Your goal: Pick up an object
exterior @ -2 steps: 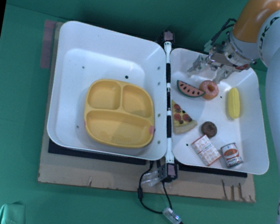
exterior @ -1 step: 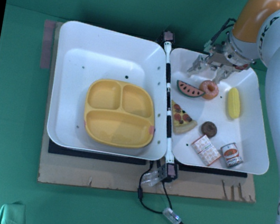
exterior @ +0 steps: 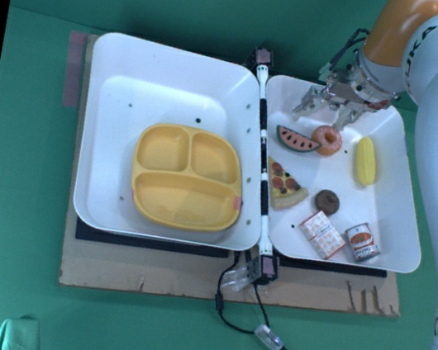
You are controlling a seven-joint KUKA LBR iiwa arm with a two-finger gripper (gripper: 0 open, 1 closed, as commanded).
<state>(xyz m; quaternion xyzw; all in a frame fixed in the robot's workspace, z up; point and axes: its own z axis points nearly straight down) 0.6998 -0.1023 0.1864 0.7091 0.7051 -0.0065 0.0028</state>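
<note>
The end effector (exterior: 331, 108) is seen spread open, nothing held, just beyond the donut (exterior: 327, 139) at the far end of the right bin (exterior: 397, 210). Probably light, stiff plastic, a bit slick; best pinched across the ring's outer edges.

The end effector (exterior: 328, 114) hangs over the far end of the right bin (exterior: 402, 206), fingers spread apart with nothing between them. Just below it sits a glazed donut (exterior: 327, 139), a watermelon slice (exterior: 296, 140) beside that, and a corn cob (exterior: 365, 160) to the other side.
</note>
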